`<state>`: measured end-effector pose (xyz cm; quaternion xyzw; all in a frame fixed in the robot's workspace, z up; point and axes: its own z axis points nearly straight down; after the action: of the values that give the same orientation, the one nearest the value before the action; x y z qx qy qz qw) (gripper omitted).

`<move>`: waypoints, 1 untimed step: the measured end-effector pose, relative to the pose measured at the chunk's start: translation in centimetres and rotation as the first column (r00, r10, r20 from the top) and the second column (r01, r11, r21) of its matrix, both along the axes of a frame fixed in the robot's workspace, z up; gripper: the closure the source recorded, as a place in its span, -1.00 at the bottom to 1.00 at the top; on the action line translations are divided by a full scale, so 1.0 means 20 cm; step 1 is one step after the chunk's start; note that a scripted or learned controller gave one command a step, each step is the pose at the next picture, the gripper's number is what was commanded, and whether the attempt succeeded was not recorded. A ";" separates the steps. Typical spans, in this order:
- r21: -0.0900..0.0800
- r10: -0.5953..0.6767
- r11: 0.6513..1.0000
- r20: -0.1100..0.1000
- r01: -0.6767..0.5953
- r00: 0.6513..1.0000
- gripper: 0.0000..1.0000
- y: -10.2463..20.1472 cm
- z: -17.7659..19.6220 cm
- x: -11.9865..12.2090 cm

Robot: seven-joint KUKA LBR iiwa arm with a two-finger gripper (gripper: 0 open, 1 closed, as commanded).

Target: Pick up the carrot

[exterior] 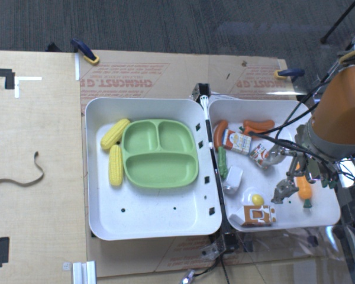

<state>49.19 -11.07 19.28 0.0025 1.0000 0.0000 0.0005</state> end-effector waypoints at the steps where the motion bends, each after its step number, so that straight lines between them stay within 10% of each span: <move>1: -0.001 0.316 0.949 0.002 -0.316 0.949 -1.00 -0.28 -0.50 0.10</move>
<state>51.15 -16.75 9.21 -0.1574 0.9875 0.0000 0.0016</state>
